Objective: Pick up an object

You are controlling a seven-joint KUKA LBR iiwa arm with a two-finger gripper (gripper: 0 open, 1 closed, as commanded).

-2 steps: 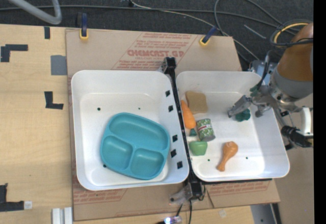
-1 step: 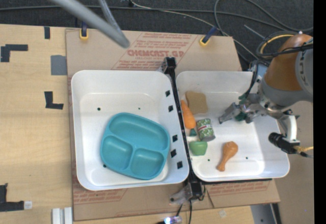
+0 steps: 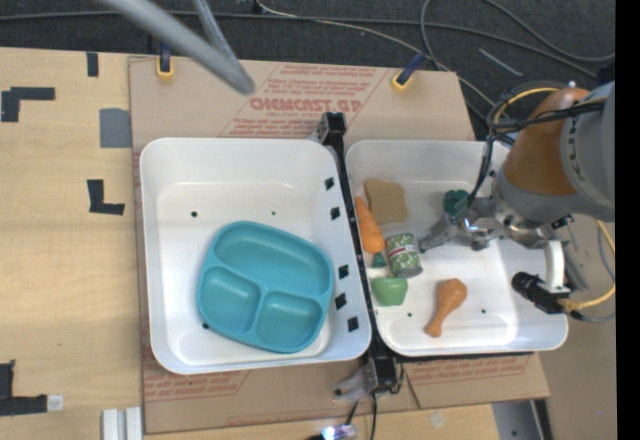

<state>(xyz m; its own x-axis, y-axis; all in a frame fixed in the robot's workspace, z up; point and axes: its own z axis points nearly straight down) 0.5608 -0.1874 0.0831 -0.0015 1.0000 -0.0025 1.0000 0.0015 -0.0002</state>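
Gripper (image 3: 437, 235) fingers' state could not be told; it hovered just right of the small green-labelled cylindrical can (image 3: 403, 254), which lay tilted.

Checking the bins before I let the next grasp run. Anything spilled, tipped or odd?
Nothing stands out. The teal divided plate lies flat in the left bin; carrot, can and drumstick lie loose inside the right bin.

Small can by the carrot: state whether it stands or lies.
Tipped. The can lies on its side in the right bin, label facing up.
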